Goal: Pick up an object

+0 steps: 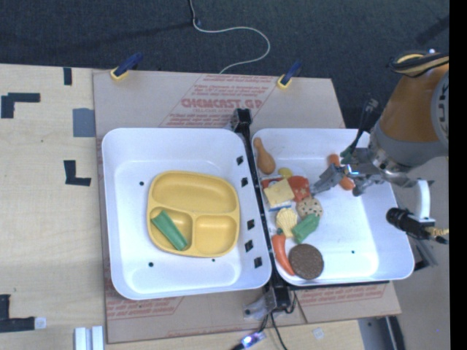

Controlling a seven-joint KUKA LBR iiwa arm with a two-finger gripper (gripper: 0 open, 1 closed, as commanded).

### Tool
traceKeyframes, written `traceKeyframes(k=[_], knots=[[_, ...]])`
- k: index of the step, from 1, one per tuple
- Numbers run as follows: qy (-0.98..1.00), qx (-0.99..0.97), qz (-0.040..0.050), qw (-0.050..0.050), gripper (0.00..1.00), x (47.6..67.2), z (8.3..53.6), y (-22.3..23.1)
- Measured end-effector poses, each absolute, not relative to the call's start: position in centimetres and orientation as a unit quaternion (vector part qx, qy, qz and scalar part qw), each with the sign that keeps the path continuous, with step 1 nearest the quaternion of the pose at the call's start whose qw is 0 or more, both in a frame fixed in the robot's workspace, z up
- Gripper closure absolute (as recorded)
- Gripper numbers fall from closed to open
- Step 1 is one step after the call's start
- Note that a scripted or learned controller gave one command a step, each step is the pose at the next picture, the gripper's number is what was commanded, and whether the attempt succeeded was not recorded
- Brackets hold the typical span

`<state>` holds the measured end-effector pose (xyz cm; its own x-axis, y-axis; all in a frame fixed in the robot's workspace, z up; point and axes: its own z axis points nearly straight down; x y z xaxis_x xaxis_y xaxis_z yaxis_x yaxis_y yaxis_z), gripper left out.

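Toy food lies heaped at the right bin's left side. Just above it hangs the gripper, fingers spread, gripping nothing. The left bin holds a yellow tray. Red cardboard lettering reads mirrored, illegible.

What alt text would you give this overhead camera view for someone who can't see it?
The arm's tool hangs over toy food piled in the right bin. In the left bin, a yellow divided plate holds a green piece.
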<state>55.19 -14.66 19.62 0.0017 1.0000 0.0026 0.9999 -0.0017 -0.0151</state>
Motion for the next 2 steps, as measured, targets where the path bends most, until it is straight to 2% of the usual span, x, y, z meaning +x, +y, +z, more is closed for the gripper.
traceKeyframes(k=[1, 2], knots=[[-0.708, -0.707, 0.0007, 0.001, 0.0, 55.5, 20.3, -14.7], [-0.708, -0.706, 0.0022, 0.003, 0.0, 55.8, 13.9, -14.3]])
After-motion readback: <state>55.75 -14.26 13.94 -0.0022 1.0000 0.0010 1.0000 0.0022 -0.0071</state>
